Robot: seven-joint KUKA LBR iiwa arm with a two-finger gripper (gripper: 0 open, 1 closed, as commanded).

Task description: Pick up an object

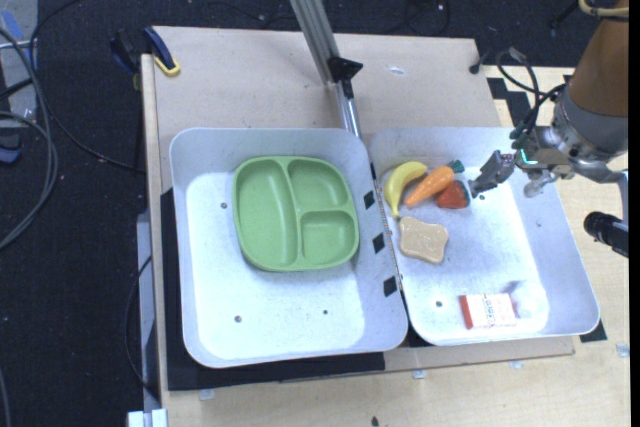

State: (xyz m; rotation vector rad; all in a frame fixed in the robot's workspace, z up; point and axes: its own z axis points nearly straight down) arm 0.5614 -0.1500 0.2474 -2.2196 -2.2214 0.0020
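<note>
Hovered gripper (487, 177) at carrot's (430, 185) three o'clock; jaw state impossible to tell. Lay with long axis running two to eight o'clock, beside banana (402, 183).

grey arm (590, 120) (orange band above wrist), dark claw (487, 175).

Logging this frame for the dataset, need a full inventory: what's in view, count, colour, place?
bins: 2, white, side by side on bench
plate: 1, green, three compartments, left bin
banana: 1, yellow, right bin, far left part
carrot: 1, orange, beside banana
strawberry: 1, red, right of carrot
toast: 1, tan, right bin, below banana
box: 1, red and white, right bin, near edge
clamp: 1, blue and yellow, bench far left corner
arm: 1, grey with orange band, right
gripper: 1, dark, over right bin by strawberry
</note>
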